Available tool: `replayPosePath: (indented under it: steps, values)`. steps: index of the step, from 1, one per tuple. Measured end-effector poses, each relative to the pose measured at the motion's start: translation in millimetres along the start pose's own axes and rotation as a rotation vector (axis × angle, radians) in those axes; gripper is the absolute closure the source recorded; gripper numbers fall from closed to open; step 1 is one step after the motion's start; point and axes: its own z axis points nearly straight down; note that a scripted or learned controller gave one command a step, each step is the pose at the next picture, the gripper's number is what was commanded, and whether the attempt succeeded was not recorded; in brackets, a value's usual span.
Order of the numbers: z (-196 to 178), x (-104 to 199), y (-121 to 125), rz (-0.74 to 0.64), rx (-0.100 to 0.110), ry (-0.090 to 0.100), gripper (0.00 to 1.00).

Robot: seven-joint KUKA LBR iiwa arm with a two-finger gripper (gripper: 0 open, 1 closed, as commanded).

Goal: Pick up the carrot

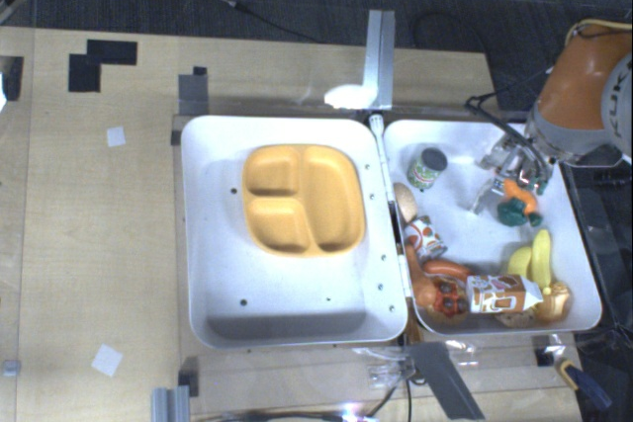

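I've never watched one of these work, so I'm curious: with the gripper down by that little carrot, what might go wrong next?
1. The gripper sits right at the carrot, but whether it has it is hard to tell; it may lift with nothing.
2. The carrot lies near the right bin's wall, so the gripper could bump it.
3. The bananas lie close below; a slip might nudge them.
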Motion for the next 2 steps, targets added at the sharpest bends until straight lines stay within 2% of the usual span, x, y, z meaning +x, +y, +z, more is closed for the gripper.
replayPosePath:
  steps: [1,2]
  values:
    - [0.1,29.4,2.5,0.055,0.0,0.002,0.0]
    - [-1.2,67.3,-49.1,0.216,-0.001,0.0,0.0]
